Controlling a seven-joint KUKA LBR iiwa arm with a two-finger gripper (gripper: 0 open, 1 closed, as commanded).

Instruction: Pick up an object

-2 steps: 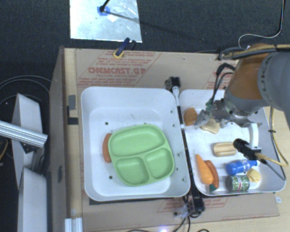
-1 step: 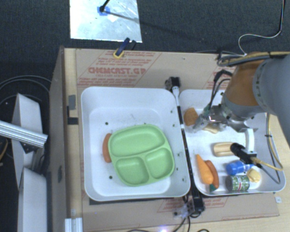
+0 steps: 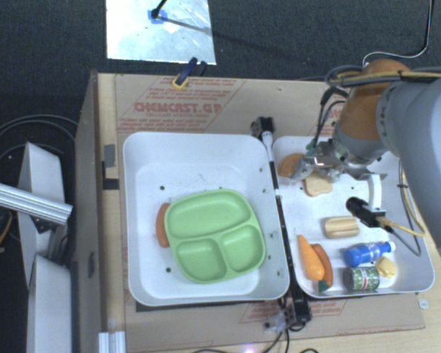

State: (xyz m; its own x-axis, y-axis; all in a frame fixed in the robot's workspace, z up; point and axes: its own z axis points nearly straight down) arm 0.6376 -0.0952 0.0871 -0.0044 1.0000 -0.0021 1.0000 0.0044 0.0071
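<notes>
Toy foods point(image 3: 341, 227) scattered flat in right bin point(image 3: 415, 282)

Two white bins point(image 3: 143, 197), one green tray point(image 3: 214, 234), one carrot point(image 3: 309, 259), one can point(image 3: 361, 279), one blue bottle point(image 3: 366, 253)

The grey arm's gripper point(image 3: 314, 165) hangs low over the right shallow white bin point(image 3: 415, 282), beside a tan bread-shaped toy point(image 3: 318, 187). A green three-compartment plastic tray point(image 3: 213, 234) lies in the left white bin point(image 3: 143, 197).

One camera sits high above the desk point(image 3: 206, 98) and looks down at a slant. It is far enough to see both white bins, the left bin point(image 3: 143, 197) and the right bin point(image 3: 411, 271). The arm point(image 3: 419, 116) comes in from the right side.
</notes>
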